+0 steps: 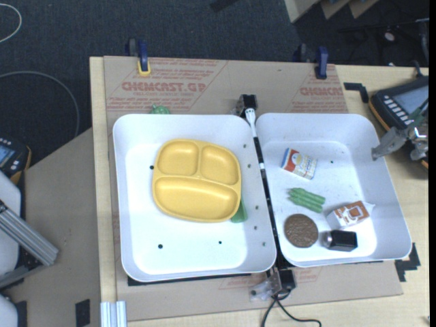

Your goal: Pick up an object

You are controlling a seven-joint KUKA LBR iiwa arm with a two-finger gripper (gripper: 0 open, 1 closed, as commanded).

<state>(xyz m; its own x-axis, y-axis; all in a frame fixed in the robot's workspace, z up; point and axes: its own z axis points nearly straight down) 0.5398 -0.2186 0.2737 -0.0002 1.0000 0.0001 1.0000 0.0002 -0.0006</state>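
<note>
Near edge, right bin [388,203]: round brown disc [300,229], rough-textured; black block w/ silver end [339,240] just beside it; small brown/white carton [351,213], label unreadable. Mid bin: green ridged pod-like item [306,199]. Farther: white/orange/blue box [300,163], print too small to read.

Left bin [136,203]: yellow 3-compartment plastic tray [197,180], smooth, rounded; green item [239,214] mostly hidden under its right edge.

Far: brown board on table [225,87] printed "CHEMCAST G.P.", part repeated at right, cut off. Blue clamps [142,53] on the far edge.

Gripper [388,144] at right rim; grey, partly cut off; fingers' state: cannot tell.
</note>
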